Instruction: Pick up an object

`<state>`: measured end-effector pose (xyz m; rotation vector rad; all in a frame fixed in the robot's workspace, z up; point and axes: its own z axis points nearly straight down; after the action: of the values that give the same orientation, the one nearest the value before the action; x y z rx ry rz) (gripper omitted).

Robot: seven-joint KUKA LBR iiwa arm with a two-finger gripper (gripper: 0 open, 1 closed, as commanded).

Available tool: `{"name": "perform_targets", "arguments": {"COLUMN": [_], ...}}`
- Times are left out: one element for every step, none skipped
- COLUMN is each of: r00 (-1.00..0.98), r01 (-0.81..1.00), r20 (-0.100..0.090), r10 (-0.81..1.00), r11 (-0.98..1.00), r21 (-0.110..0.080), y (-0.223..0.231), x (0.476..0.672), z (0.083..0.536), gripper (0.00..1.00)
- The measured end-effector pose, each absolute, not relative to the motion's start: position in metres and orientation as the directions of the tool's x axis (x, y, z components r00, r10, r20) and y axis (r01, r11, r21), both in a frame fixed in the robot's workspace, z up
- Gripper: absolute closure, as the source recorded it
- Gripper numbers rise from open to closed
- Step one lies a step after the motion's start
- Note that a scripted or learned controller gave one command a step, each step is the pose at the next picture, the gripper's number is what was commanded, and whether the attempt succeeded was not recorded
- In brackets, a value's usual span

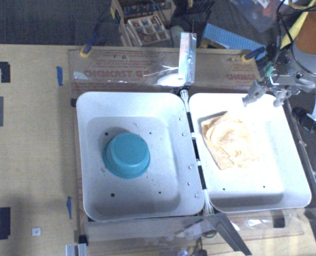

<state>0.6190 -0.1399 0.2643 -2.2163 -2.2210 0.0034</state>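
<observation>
- So the bench has two shallow white bins side by side, the left bin [88, 111] and the right bin [291, 191], touching along their middle edges.
- A teal bowl [127, 154] sits upside down in the left bin, a bit left of that bin's centre, on the flat floor.
- In the right bin there's a tan, orange-speckled flat thing, looks like a slice of bread [230, 140], lying toward the bin's left edge and far corner.
- The gripper [266, 93] hangs over the right bin's far edge, near its far right corner, well apart from the bread.
- Its two fingers are spread apart, nothing between them.
- The arm [310, 31] comes in from the right, orange band visible up top.
</observation>
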Motion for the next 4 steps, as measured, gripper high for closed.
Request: {"name": "perform_targets", "arguments": {"r00": [0.005,0.035,-0.127,-0.125], "r01": [1.0,0.999,0.992,0.992], "r20": [0.001,-0.001,-0.003,-0.001], "r10": [1.0,0.999,0.992,0.992], "r11": [-0.005,-0.035,0.127,0.125], "r21": [-0.004,-0.001,0.018,0.021], "y": [-0.135,-0.171,-0.175,-0.176], "x": [0.635,0.668,0.634,0.635], "z": [0.112,0.134,0.093,0.102], "gripper": [0.0,0.0,0.0,1.0]}}
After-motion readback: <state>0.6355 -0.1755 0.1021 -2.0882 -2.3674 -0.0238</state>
